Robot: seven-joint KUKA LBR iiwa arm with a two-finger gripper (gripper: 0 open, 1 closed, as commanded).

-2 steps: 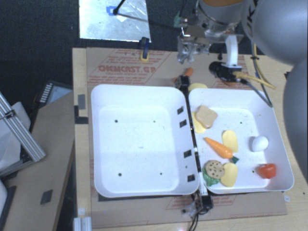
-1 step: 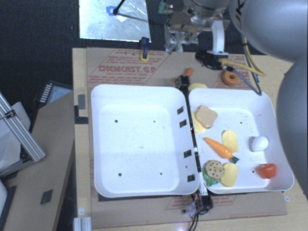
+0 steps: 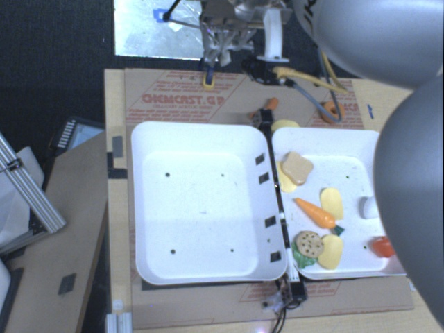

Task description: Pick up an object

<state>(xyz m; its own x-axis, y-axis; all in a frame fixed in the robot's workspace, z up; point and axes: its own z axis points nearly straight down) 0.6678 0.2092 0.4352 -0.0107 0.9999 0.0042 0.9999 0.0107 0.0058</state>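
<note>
gripper: the two-finger metal gripper (image 3: 216, 53) is hanging at the top centre of the frame, above the cardboard beyond the bins; whether it is open or closed, i cannot tell from this slant.
holding: nothing is showing between its tips.
arm: the grey arm (image 3: 388, 40) is sweeping in from the upper right and bulking over the right edge.
candidates: all are lying in the right white shallow bin (image 3: 350, 148), lower right of the frame.
nearest pick: the tan toast-shaped slice (image 3: 296, 168) is sitting in that bin's upper left corner, down and to the right of the gripper, well apart from it.
carrot: the orange toy carrot (image 3: 316, 212) is lying mid-bin, long axis running upper left to lower right.
neighbours: a pale yellow oval piece (image 3: 331, 202) is touching the carrot; a brown chocolate-chip cookie (image 3: 307, 243) is sitting on a green leaf beside another yellow piece (image 3: 331, 252); a red piece (image 3: 382, 246) is peeking out at the arm's edge.
in the way: the black-clipped divider (image 3: 275, 200) between the bins is standing just beside the slice.
left bin: the left white shallow bin (image 3: 149, 144) is lying lower left of the gripper.
judgement: the reach is likely needing to travel down-frame and rightward.
</note>
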